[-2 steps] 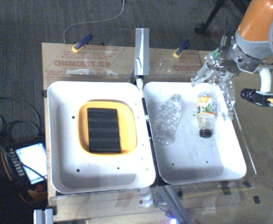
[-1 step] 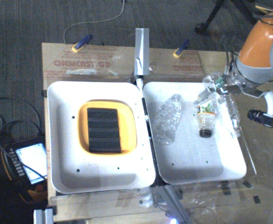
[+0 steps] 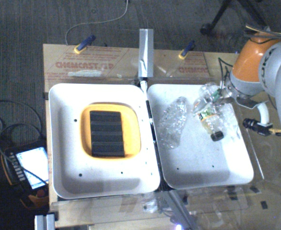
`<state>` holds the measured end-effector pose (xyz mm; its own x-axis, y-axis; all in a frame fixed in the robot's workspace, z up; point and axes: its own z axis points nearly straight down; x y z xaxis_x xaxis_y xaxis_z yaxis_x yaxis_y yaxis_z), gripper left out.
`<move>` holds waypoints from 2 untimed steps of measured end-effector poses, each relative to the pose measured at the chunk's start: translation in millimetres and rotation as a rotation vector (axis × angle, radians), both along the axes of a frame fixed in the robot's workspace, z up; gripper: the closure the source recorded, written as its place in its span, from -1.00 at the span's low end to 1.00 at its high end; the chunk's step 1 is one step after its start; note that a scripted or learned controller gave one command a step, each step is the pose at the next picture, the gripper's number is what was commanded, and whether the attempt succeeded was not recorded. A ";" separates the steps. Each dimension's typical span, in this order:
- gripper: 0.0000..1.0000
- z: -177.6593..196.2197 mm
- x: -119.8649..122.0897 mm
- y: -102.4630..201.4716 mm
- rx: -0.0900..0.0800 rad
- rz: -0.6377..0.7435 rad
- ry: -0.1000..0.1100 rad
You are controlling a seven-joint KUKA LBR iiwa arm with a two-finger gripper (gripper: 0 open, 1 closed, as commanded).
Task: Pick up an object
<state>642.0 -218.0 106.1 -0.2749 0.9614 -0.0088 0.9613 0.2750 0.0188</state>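
Observation:
In the right bin (image 3: 198,176), a crumpled clear plastic bottle (image 3: 173,121) lies left of centre. A second clear bottle (image 3: 211,120), with a green-and-white label and a black cap, lies tilted near the bin's right side. My gripper (image 3: 219,95) sits low over the bin's far right corner, right at the upper end of this capped bottle and amid crinkled clear plastic. The arm's orange band (image 3: 253,61) is above and to its right. In the left bin (image 3: 64,143), a yellow block with a black ridged top (image 3: 108,132) rests at the centre.
A cardboard sheet (image 3: 97,63) with two blue-and-yellow clamps lies behind the bins. A grey post (image 3: 146,51) stands at the back between them. Cables and a lit screen (image 3: 30,164) lie on the floor at left.

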 end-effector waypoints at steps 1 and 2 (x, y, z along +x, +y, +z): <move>-1.00 -0.9 -8.8 -4.0 -0.010 0.132 -0.020; 1.00 9.2 -7.4 -2.1 -0.008 0.134 -0.024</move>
<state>634.6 -220.1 115.3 -0.4000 0.9162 -0.0245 0.9154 0.4007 0.0386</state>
